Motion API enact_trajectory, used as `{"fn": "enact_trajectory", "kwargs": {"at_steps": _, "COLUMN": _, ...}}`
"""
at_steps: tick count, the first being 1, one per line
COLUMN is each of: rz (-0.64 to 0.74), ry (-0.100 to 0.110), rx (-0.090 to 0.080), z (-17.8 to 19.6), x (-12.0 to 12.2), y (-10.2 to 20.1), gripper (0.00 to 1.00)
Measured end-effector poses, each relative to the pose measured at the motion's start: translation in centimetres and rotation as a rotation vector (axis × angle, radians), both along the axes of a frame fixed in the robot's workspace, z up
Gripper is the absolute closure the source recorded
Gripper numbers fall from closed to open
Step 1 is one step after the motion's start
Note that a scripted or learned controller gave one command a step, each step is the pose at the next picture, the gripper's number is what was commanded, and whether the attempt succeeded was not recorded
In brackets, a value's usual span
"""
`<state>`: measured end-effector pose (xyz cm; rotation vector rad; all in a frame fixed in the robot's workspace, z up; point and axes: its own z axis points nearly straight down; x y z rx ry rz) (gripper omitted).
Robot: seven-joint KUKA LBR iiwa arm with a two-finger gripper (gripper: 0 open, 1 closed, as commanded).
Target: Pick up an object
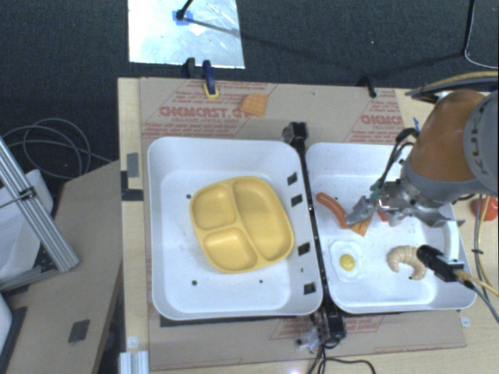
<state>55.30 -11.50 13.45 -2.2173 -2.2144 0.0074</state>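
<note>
My gripper (365,210) hangs low over the middle of the right bin (335,162), reaching in from the right. Just under its tip lies a small orange wedge (358,226), touching or nearly touching it. A red-orange sausage (328,206) lies just left of the gripper. A fried egg (347,260) sits near the bin's front left. A pale croissant (408,261) lies at the front, right of the egg. I cannot make out whether anything is gripped.
The left bin (168,232) holds a yellow divided plate (240,223). A black divider strip (304,209) runs between the bins. Behind them on the cardboard lie an orange piece (253,104) and a blue and yellow clamp (209,76).
</note>
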Motion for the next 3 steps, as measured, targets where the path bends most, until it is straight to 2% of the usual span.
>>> {"fn": "enact_trajectory", "kwargs": {"at_steps": 1, "rz": 0.007, "ry": -0.012, "rx": -0.004, "z": -5.0, "x": 2.9, "y": 2.4, "gripper": 0.0}}
{"fn": "enact_trajectory", "kwargs": {"at_steps": 2, "rz": 0.004, "ry": -0.007, "rx": 0.0, "z": 5.3, "x": -6.4, "y": 5.4, "gripper": 0.0}}
{"fn": "enact_trajectory", "kwargs": {"at_steps": 3, "rz": 0.002, "ry": -0.01, "rx": -0.003, "z": -4.6, "x": -2.4, "y": 2.7, "gripper": 0.0}}
